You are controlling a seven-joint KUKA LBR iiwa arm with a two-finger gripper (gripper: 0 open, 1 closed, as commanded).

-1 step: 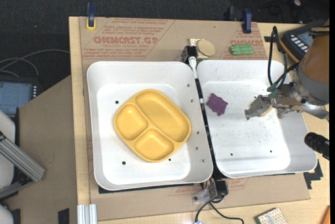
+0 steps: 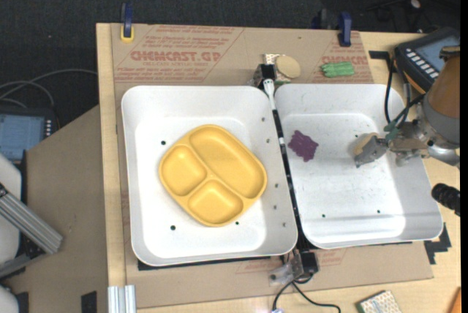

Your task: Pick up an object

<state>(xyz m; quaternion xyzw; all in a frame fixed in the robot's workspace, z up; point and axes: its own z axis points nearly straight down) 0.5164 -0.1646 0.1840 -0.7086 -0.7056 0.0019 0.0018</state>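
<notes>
Purple object (image 2: 303, 145) lies flat on the floor of the right bin (image 2: 344, 220), near its left wall. Jaws (image 2: 365, 150) sit low over the same bin, to the object's right and apart from it, with bare floor between; whether they are spread or pressed together cannot be told. Yellow divided tray (image 2: 211, 174) rests in the left bin (image 2: 146, 158) on the worktop (image 2: 183, 55).

Plate (image 2: 212, 174) in left bin (image 2: 139, 114) (centred)

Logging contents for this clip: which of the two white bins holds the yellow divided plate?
The left bin; the yellow divided plate lies in it. The right bin holds a small purple object.
</notes>
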